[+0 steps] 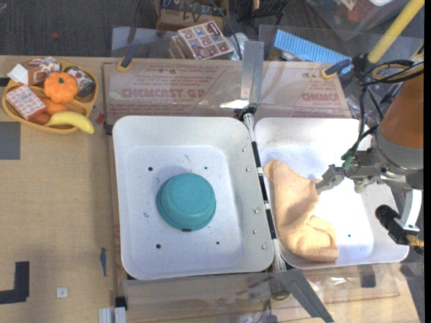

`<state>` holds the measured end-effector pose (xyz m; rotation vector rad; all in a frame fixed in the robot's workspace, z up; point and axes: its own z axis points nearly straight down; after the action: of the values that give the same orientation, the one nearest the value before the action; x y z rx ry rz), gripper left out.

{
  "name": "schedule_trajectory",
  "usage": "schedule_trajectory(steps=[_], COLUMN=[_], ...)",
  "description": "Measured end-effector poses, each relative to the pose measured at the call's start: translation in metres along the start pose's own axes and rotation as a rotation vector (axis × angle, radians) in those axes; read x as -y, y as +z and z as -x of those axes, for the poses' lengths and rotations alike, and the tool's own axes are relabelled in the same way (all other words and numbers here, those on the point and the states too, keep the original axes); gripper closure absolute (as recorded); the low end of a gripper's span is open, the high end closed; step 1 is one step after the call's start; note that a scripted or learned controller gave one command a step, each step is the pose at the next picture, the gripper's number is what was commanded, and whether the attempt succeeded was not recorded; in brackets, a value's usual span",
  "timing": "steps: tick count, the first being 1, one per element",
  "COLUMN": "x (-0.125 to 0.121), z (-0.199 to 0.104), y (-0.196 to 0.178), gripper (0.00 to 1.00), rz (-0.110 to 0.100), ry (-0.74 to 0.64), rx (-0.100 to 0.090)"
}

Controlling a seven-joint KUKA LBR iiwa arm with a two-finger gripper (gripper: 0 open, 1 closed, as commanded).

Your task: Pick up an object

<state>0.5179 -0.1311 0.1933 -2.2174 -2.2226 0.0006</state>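
**Gripper down at the cloth in the right bin**

So the arm (404, 123) comes in from the right and hangs over the right bin (350, 140), with the gripper (328, 179) low at the upper right edge of the tan cloth (300, 214). One finger tip looks to be touching the cloth right where it bunches up, but I honestly can't tell if the fingers are apart or pinched together, and I can't see any fabric between them. The cloth lies crumpled along the left side of that bin, running from the middle down to the near edge. Over in the left bin (135, 147) there's a teal bowl (186, 201) sitting upside down around the middle, well apart from the gripper. Off on the bench at top left sits a yellow dish (13, 106) with a banana (71, 120) and a small orange pumpkin (60, 86)
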Motion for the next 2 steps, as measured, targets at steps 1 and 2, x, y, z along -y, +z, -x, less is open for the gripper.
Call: schedule_trajectory(steps=[1, 2], x=[-0.041, 0.03], z=[-0.004, -0.011], y=[0.104, 0.105], gripper=[0.0, 0.0], rz=[0.013, 0.01], ry=[-0.009, -0.051], rx=[0.003, 0.001])
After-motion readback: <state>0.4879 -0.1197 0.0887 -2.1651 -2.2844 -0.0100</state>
